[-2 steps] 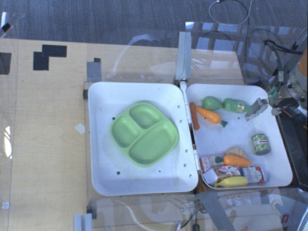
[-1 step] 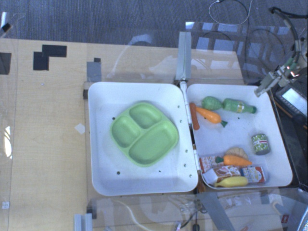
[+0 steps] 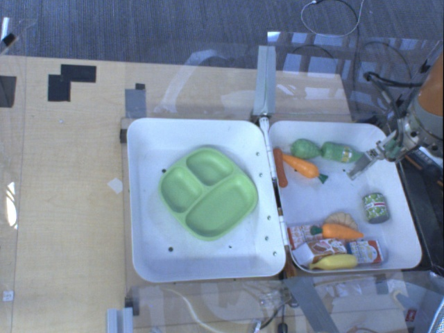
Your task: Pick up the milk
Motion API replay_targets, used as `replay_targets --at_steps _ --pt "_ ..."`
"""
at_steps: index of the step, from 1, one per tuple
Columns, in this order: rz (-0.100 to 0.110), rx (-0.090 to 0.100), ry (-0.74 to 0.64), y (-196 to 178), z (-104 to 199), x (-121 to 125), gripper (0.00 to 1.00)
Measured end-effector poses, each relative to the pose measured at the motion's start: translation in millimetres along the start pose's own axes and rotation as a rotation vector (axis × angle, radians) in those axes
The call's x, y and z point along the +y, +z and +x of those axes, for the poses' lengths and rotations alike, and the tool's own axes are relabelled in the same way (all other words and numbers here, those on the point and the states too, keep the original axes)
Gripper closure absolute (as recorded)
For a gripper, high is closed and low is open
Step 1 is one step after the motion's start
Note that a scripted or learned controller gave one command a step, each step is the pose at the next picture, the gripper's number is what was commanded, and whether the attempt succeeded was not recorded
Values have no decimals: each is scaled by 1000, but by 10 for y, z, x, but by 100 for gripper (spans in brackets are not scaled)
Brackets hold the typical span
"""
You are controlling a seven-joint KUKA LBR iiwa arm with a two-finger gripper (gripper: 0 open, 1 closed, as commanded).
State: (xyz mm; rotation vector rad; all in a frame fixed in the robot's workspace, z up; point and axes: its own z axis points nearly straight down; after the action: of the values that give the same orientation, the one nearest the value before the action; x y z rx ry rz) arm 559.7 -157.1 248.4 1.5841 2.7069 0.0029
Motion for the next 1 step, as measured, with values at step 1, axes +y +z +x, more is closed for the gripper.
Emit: replay_targets --at_steps 1 --pt "-4 -1 -406 1487 621 184 0"
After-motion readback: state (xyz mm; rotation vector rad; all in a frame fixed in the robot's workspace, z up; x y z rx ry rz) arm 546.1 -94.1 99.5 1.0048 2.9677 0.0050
